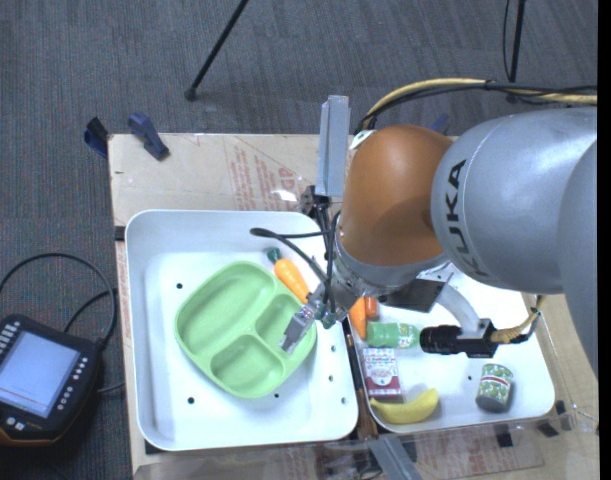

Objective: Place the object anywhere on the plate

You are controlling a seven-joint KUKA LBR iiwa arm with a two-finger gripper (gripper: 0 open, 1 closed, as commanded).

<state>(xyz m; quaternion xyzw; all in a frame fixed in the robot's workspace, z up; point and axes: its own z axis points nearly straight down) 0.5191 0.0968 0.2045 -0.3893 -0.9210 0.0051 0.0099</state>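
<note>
A green divided plate (230, 333) lies in the left white bin (155, 368). An orange carrot (290, 278) rests at the plate's upper right rim, tilted along it. My gripper (297, 332) hangs low over the plate's right compartment, just below the carrot. Nothing shows at its tip. The grey and orange arm covers the gap between the two bins.
The right bin (540, 408) holds a second orange piece (358, 320) half hidden by the wrist, a green packet (393, 335), a red and white box (382, 373), a banana (410, 406) and a small can (495, 386). A tablet (30, 373) sits on the floor at left.
</note>
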